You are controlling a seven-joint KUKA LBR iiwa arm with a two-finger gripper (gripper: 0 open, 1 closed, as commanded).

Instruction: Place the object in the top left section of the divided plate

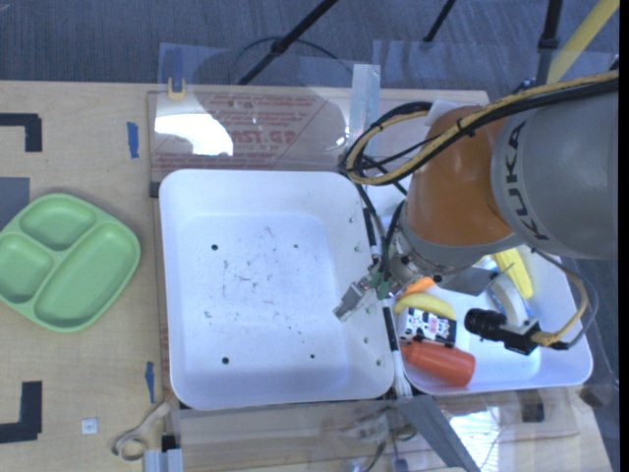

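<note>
The green divided plate (126,236) lies on the wooden bench at the far left, outside both bins, and its three sections hold nothing. My gripper (360,296) hangs low over the wall between the two bins, at the left bin's right edge. Nothing can be seen held in it. Just right of it, in the right bin (575,362), lie a yellow banana (425,306), a small white card with dark spots (428,328) and an orange-red cylinder (440,362). The arm's orange band (454,190) hides much of the right bin.
The left bin (197,195) shows a scuffed white floor. A yellow and a white object (511,275) lie further right in the right bin. Clear plastic sheeting (256,116) stands behind the bins. Black tape marks (25,131) sit on the bench near the plate.
</note>
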